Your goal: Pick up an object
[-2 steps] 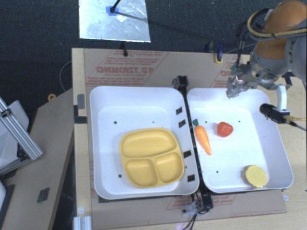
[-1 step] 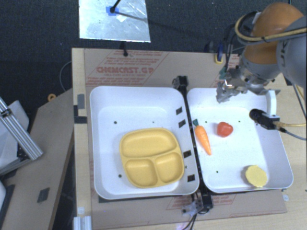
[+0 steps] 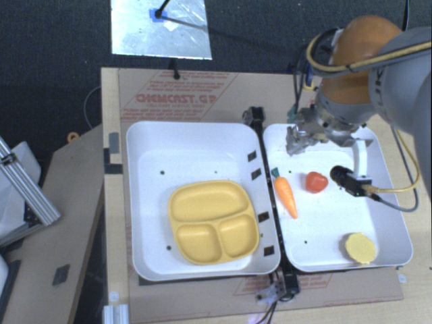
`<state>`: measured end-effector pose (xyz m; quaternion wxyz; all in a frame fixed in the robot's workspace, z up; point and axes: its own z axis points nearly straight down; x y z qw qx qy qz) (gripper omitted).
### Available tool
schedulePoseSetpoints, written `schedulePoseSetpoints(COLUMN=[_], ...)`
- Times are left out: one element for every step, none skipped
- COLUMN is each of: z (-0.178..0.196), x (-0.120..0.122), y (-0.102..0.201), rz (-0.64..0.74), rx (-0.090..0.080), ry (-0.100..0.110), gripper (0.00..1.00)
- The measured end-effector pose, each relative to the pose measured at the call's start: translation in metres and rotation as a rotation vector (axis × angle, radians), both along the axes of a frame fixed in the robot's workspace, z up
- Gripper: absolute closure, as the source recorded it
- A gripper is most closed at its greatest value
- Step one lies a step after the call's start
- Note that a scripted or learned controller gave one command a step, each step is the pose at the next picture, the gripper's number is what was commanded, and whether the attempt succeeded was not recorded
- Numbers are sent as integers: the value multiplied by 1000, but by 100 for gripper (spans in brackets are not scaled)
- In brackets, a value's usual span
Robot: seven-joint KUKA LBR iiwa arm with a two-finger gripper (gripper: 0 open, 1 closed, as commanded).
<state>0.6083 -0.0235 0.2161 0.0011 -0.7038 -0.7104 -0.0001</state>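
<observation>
Tool (image 3: 302, 140) is sitting in the upper right of the frame, over the top-left corner of the right bin (image 3: 391, 211). It's a grey metal cluster under the orange wrist; can't tell how far open it is from this angle. Nothing is showing in its grip and it isn't touching any object as far as I can see.

Candidates are all lying below it in the frame, in the right bin:
- Carrot (image 3: 285, 196): closest, just down and slightly left of the tool, hugging the bin's left wall. Long axis is running upper left to lower right, green stub at the top end.
- Red tomato-like piece (image 3: 316, 181): down and slightly right of the tool, just beside the carrot, not touching it.
- Yellow round piece (image 3: 360, 248): well apart, sitting in the lower right corner.

A black cylinder with a cable (image 3: 347, 179) is hanging right of the tomato; looks like rig hardware.

Left bin (image 3: 145, 150) is carrying a yellow divided plate (image 3: 213, 219), well away from the tool.

My read: still in approach, no grasp yet. Carrot is the short move, but its closeness to the wall is likely crowding one side.
</observation>
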Motion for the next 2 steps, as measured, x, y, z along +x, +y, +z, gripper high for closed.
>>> schedulePoseSetpoints(z=[7,0], x=[-12,-36], y=[44,88], rz=[0,0], rx=[0,0], ry=[-1,1], gripper=[100,100])
